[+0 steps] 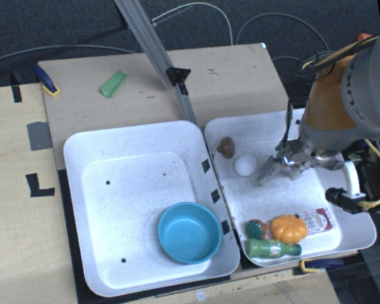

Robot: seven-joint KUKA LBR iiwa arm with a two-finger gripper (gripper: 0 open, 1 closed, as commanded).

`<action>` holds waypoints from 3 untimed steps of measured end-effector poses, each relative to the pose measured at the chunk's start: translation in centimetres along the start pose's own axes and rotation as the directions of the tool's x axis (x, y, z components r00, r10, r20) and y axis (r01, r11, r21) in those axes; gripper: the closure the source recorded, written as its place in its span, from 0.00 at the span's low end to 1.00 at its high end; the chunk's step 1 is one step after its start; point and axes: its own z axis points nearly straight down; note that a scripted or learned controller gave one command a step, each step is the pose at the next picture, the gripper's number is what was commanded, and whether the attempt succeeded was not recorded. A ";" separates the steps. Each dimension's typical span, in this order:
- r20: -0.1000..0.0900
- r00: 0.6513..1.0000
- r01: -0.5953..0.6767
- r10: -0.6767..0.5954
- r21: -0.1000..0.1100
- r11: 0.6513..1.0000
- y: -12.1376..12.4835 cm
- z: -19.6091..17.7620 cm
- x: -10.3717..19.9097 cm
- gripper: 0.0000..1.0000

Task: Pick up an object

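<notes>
No writing is legible on the red-and-white packet (317, 220) beside the orange fruit (288, 228).

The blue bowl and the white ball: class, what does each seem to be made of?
Blue bowl: probably plastic, judging by its even colour and smooth, slightly glossy wall. White ball: smooth and matte, perhaps plastic or foam; the picture leaves that open.
</notes>
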 end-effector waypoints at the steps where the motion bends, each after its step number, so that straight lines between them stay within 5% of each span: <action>1: 0.001 1.000 0.002 -0.002 -0.004 1.000 0.1 -1.3 0.0 1.00; 3: 0.002 1.000 0.000 0.000 -0.011 1.000 0.6 -11.6 0.4 1.00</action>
